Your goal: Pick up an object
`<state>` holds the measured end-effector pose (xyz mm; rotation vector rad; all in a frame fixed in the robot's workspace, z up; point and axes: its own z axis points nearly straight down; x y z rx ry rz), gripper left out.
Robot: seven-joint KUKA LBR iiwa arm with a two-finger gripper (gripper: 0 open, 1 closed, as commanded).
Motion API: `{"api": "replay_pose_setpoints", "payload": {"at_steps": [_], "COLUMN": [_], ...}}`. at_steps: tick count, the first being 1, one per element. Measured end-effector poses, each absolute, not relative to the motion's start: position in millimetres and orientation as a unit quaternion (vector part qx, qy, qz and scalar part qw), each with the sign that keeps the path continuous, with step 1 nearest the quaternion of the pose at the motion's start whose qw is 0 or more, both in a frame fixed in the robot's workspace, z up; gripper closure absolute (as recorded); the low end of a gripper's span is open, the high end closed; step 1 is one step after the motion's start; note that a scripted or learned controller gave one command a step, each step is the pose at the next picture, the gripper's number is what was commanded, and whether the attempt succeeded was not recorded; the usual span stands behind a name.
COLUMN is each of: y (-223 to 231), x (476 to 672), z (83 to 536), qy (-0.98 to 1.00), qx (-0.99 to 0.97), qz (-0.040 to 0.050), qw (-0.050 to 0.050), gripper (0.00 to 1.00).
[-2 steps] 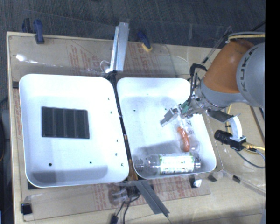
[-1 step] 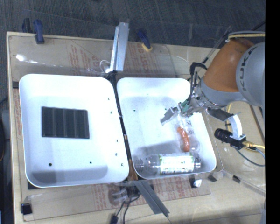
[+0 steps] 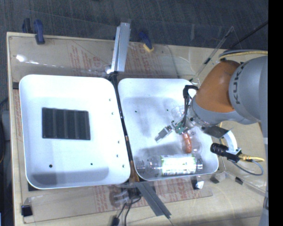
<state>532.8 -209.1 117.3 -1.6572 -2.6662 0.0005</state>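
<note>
The two-finger gripper [image 3: 164, 133] hangs low in the right white bin [image 3: 146, 91], just above the clear plastic bottle with a green-and-white label [image 3: 172, 165]; whether it is spread or clamped, I cannot tell; nothing looks lifted, so the pick remains undone.

The gripper [image 3: 172, 128] hangs over the middle of the right bin [image 3: 141, 95]; a clear plastic bottle [image 3: 172, 165] lies along that bin's near edge, an orange object [image 3: 187, 143] just above it.

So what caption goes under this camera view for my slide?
KUKA arm's gripper low in the right bin, beside an orange object and a clear bottle.
</note>
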Motion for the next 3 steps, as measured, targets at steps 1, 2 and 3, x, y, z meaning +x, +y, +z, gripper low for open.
{"api": "replay_pose_setpoints", "payload": {"at_steps": [1,2,3], "y": [-211.1,-210.4,-210.6], "x": [527.2,548.6,494.7], "z": [167.6,120.6,196.1], "qy": [-0.846,-0.851,-0.903], "qx": [-0.533,-0.525,-0.43], "qz": [-0.0001,0.0005,0.0001], "qw": [0.0,0.002,0.0], "gripper": [0.0,0.0,0.0]}}
